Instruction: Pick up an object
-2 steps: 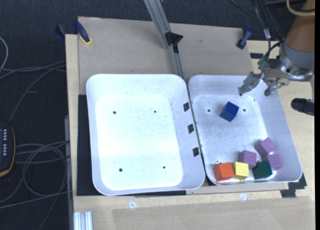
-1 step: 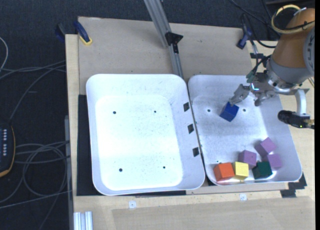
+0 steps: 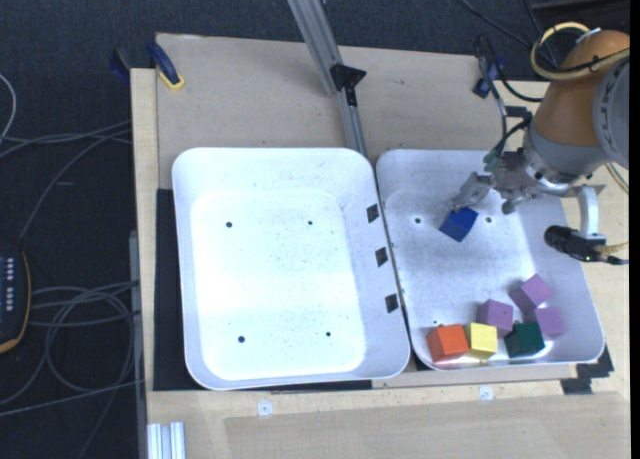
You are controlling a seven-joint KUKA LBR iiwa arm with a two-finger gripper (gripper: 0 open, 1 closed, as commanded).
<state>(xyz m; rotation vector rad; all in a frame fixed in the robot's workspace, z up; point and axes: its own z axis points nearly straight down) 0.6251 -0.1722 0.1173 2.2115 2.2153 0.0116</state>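
A blue block [image 3: 458,224] sits tilted in the upper left part of the right bin [image 3: 430,172]. My gripper [image 3: 481,193] hangs just above and to the right of it, its tip right at the block's top edge. I cannot tell whether the block is held or resting on the bin floor. Along the bin's front edge lie an orange block [image 3: 449,341], a yellow block [image 3: 483,339], a green block [image 3: 523,340] and three purple blocks [image 3: 495,312], [image 3: 534,291], [image 3: 549,321].
The left bin [image 3: 200,187] stands beside the right one, with black clips [image 3: 380,256] along the shared wall. A slanted metal pole [image 3: 315,22] rises behind the bins. A black cable part [image 3: 575,240] hangs over the right bin's right side.
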